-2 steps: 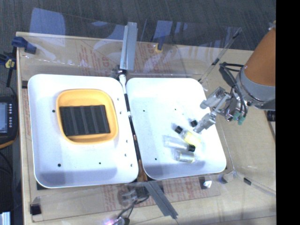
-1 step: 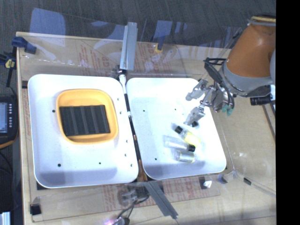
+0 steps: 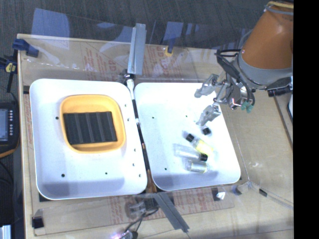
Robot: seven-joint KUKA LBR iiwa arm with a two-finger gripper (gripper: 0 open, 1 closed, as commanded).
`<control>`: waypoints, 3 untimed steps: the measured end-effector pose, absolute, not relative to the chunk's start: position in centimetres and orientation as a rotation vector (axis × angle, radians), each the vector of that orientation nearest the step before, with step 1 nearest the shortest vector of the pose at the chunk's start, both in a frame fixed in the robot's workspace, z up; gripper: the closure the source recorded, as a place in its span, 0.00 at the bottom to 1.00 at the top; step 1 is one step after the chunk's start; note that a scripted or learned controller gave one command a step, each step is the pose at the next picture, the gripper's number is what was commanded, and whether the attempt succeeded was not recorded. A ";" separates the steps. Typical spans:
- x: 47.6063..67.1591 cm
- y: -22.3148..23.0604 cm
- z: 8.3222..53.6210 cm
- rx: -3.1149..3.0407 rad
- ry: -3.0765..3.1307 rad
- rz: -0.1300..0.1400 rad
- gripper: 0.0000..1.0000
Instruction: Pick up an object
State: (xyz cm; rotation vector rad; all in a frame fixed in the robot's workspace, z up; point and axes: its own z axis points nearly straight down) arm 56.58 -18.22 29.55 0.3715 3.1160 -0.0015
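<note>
My gripper (image 3: 200, 108) hangs over the upper right part of the right bin (image 3: 164, 103), open, with nothing between its fingers. One finger (image 3: 205, 89) points left near the bin's far edge, and the other finger (image 3: 209, 115) reaches down toward the pile. Just below that lower fingertip lies a small black piece (image 3: 206, 131). Further down sit a black-capped vial (image 3: 190, 138), a yellow tube (image 3: 204, 146), a clear tube (image 3: 183, 151) and a silvery cylinder (image 3: 197, 168), clustered together.
The left bin (image 3: 45, 173) holds a yellow tray with a dark ribbed insert (image 3: 91, 127). A metal divider bar (image 3: 135, 49) stands behind the seam between the bins. The arm's orange band (image 3: 269, 34) looms at the top right.
</note>
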 end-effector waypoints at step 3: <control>59.1 -15.2 38.2 -0.282 3.124 -0.003 0.00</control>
